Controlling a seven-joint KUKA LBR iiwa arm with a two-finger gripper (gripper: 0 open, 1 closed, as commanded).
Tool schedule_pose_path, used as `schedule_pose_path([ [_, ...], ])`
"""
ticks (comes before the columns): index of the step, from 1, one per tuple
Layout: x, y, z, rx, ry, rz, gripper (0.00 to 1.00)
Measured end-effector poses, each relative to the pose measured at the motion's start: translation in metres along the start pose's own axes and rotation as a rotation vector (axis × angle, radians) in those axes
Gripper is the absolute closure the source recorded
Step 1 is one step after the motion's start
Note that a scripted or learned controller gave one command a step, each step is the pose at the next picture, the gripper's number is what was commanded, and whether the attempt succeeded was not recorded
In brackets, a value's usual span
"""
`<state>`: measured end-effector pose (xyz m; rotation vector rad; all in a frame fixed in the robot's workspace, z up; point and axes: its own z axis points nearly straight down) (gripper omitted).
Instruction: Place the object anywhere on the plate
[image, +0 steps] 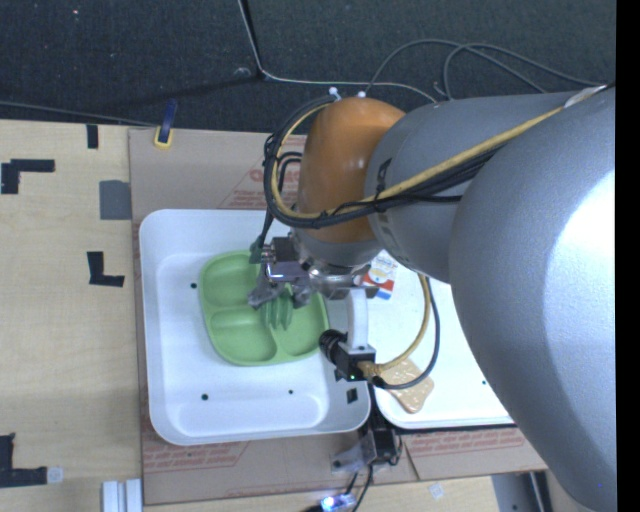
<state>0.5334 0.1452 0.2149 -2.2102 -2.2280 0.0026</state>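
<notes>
Worktop (60, 330): pale wood is seen at the 9 o'clock side of the view, with black marks on it; brown cardboard lies under the bins.
Left bin (170, 400): a shallow white bin is seen left of centre; small dark dots are scattered on its floor.
Plate (235, 335): a green, divided plate lies in the left bin, toward that bin's 1 o'clock corner; its compartments are separated by raised ridges.
Claw (283, 300): it is seen over the plate's 3 o'clock side, below the orange band; whether it is released or clenched cannot be told, since the metal parts are crowded together and blurred.
Object (280, 312): a small green thing is seen just beneath the claw, against the green plate; whether it rests on the plate or is gripped cannot be told, and its outline is hard to separate from the plate.
Arm (500, 200): the grey arm enters from 3 o'clock and covers much of the right side; cables run along it.
Right bin (440, 400): a second white bin sits just beside the left one, mostly hidden under the arm.
Tan piece (408, 385): a flat tan item lies at the right bin's 7 o'clock corner.
Small package (382, 275): a white item with red and blue marks is seen in the right bin, near the claw's 3 o'clock side.
</notes>
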Motion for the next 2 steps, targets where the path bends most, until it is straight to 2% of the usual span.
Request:
schedule_pose_path([
  [1, 0.0101, 0.0024, -0.0028, -0.001, -0.002, 0.005, 1.00],
  [2, 0.0096, 0.0022, -0.0027, -0.001, -0.002, 0.006, 0.00],
])
